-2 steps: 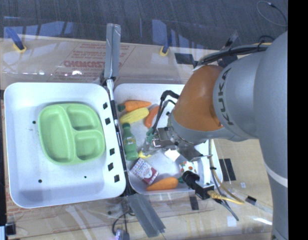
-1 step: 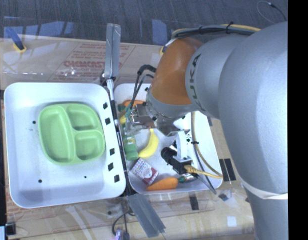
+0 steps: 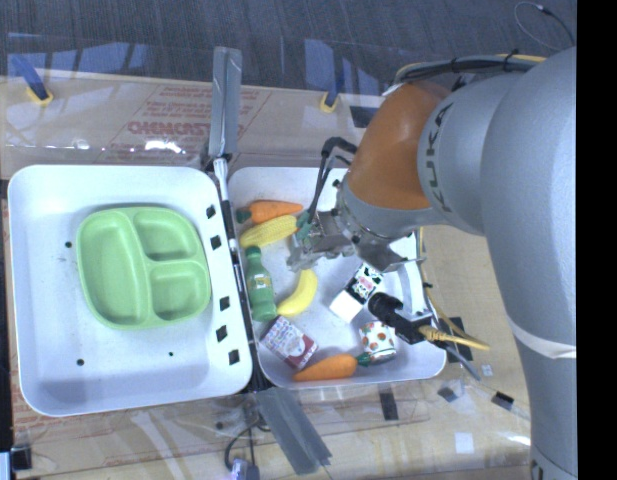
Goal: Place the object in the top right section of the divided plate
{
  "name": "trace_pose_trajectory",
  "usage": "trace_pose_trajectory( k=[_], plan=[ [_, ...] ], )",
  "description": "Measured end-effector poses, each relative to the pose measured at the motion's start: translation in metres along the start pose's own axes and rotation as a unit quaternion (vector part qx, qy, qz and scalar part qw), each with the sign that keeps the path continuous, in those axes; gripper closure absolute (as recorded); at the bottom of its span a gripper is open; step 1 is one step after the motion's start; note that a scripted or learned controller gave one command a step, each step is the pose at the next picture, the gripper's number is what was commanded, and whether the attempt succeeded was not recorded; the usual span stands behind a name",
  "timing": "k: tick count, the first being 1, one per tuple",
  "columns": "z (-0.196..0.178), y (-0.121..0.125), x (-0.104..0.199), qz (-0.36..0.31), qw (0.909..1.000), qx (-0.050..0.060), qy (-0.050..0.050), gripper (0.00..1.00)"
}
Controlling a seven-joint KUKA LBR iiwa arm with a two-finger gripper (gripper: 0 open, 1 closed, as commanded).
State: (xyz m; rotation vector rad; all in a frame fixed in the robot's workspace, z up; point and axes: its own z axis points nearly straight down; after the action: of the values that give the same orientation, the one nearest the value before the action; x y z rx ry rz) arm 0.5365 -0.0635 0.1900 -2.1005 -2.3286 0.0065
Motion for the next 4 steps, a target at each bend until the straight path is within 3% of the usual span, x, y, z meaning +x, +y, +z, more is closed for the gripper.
trace_pose_trajectory(
  k=[1,2,3,4],
  plan=[
    [0.000,-0.063,-0.019,0.033,0.9995,-0.001,0.000,1.00],
    [0.000,-0.020,0.055,-0.106,0.9944,-0.002,-0.001,1.00],
    [0.000,-0.059,0.020,-0.076,0.9971,-0.001,0.000,1.00],
    [0.000,-0.058,0.018,-0.039,0.9992,-0.002,-0.001,1.00]
  ],
)
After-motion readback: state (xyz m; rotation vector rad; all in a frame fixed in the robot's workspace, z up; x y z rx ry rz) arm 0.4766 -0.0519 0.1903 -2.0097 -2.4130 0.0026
